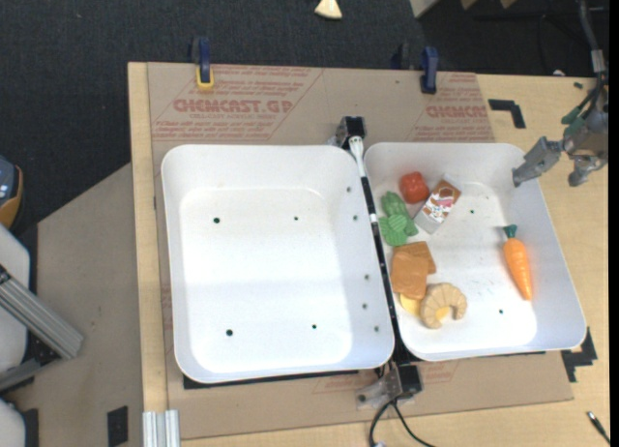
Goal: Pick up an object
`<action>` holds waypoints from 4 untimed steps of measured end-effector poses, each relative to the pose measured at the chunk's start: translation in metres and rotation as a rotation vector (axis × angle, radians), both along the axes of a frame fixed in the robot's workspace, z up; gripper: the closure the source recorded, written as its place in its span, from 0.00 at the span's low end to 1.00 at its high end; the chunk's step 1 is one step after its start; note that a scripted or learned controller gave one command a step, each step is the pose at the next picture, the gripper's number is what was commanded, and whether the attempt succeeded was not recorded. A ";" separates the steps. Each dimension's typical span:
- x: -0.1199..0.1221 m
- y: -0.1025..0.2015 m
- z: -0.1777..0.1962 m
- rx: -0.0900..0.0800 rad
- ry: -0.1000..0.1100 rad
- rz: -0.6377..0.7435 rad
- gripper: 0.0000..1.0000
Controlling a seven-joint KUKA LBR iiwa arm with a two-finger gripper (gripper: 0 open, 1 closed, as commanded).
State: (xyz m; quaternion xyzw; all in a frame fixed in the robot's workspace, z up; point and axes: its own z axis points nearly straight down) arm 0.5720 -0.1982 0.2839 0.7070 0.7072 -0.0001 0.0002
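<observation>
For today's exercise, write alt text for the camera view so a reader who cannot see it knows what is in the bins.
Two white bins sit side by side; the right bin holds a carrot, a croissant, a slice of toast, a green toy, a red tomato and a small carton. The gripper hovers over that bin's upper right corner.

toys crowd right bin's (556, 281) left side, carrot (518, 263) alone at right, open floor btwn
</observation>
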 end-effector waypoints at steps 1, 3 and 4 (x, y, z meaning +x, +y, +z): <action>-0.013 0.093 -0.128 0.008 0.013 0.008 0.00; 0.094 0.076 -0.203 0.002 0.005 0.002 0.00; 0.095 0.075 -0.188 -0.001 -0.002 0.002 1.00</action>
